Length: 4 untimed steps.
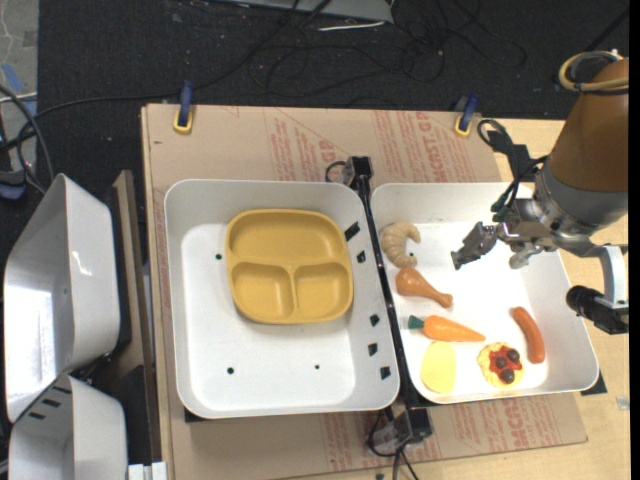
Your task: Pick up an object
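The right bin (560, 298) holds several toy foods. A pale croissant (402, 238) lies at its upper left, with a brown drumstick (422, 286) just below it. Along the front lie an orange carrot (450, 329), a yellow slice (438, 368), a small pizza (500, 362) and a red sausage (528, 333). My gripper (494, 256) hovers over the upper middle of this bin, to the right of the croissant. Its fingers stand open with nothing between them.
The left bin (200, 368) carries a yellow divided plate (290, 265). A black divider (378, 288) runs between the two bins. White tubs (60, 278) stand off the bench at the left. Cables lie on the dark floor behind.
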{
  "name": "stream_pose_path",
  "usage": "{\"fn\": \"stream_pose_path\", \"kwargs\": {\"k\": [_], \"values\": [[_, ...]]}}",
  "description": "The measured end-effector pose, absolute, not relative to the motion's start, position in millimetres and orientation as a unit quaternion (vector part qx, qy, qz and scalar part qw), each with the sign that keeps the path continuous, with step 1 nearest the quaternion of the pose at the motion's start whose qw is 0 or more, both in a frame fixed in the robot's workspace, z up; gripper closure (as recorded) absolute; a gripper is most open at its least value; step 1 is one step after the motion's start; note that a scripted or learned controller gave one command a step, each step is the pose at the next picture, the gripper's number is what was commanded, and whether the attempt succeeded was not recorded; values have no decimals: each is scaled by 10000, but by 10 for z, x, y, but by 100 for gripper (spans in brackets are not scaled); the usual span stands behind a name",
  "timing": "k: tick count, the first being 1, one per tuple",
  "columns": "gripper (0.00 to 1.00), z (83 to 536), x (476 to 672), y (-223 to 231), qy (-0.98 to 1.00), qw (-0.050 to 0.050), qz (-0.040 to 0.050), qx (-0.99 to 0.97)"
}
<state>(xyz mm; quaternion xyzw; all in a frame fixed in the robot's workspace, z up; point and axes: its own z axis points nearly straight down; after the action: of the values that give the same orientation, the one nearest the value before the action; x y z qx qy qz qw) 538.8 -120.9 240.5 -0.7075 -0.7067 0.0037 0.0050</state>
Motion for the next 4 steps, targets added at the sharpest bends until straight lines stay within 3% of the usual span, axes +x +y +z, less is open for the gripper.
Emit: {"fn": "stream_pose_path", "kwargs": {"k": [1, 4], "values": [[0, 2463, 5411, -1207, -7075, 5, 3, -7067], [0, 897, 5284, -1333, -7064, 19, 11, -7078]]}}
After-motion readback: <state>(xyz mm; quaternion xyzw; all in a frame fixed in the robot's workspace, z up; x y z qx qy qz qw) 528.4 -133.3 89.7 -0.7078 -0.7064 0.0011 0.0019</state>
